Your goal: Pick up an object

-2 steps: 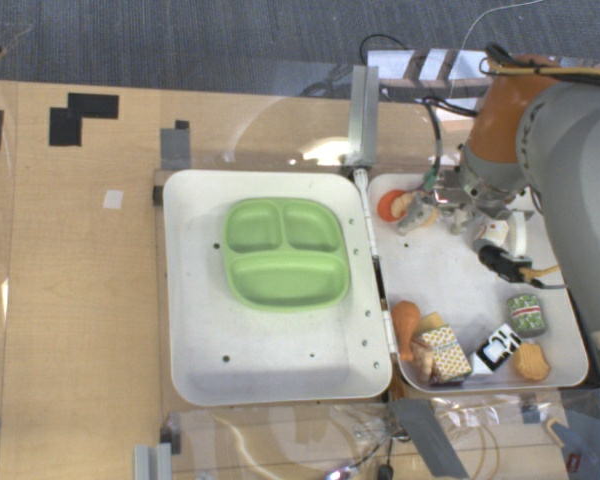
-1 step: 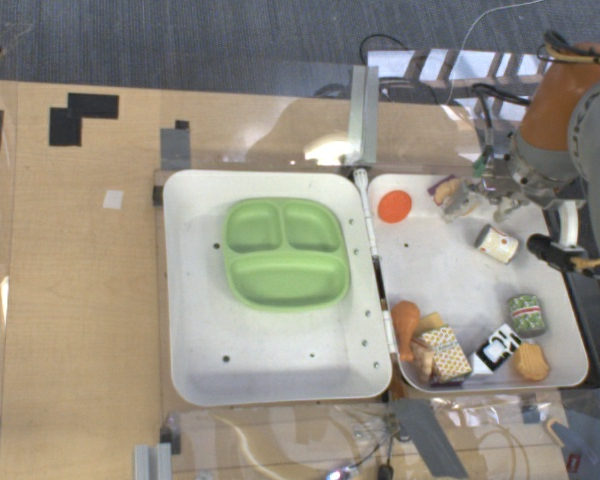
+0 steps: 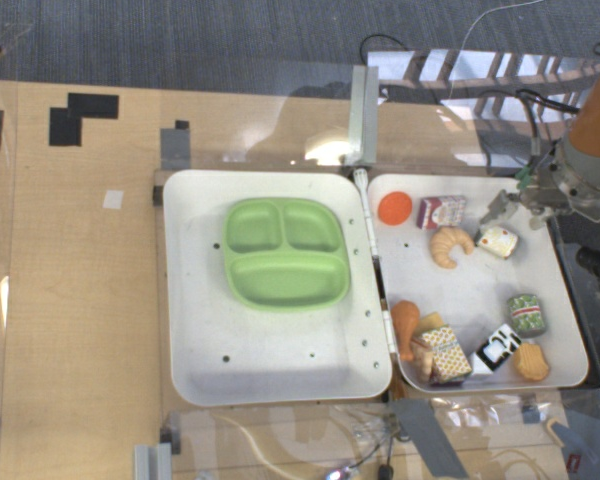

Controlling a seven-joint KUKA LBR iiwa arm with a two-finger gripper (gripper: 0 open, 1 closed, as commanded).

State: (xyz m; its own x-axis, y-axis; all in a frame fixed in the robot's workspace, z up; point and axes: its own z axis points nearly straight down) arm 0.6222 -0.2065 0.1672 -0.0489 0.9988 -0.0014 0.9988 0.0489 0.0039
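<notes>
1. Gripper [image 3: 507, 208]: sits at upper-right of right bin [image 3: 480, 298], arm coming in from right edge w/ orange band up near the corner. Can't tell if it's apart or together – too small and dark against the arm.
2. Nothing visibly between its tips. Closest item is a pale wedge-shaped piece [image 3: 498, 241], just below the gripper, near but contact unclear.
3. Croissant [image 3: 449, 245] lies just left of the wedge, mid-upper part of right bin.
4. Small red-and-white carton [image 3: 441, 211] above the croissant, lying on its side; orange-red disc [image 3: 395, 207] just left of it, near the bin's left wall.
5. Lower right of same bin: green-and-red can [image 3: 526, 314], then black-and-white box [image 3: 499, 347] below-left of it, w/ a tan cookie-like item [image 3: 531, 363] beside that at the bottom-right corner.
6. Lower left of right bin: carrot [image 3: 406, 327] along the left wall, touching a patterned tan packet [image 3: 442, 354] piled next to it.
7. Left bin [image 3: 195, 368]: holds a green divided plate [image 3: 284, 253], 3 compartments, roughly centred, well apart from the gripper.
8. Bins sit side by side on wood bench [image 3: 70, 298], black marks at its upper left.
</notes>
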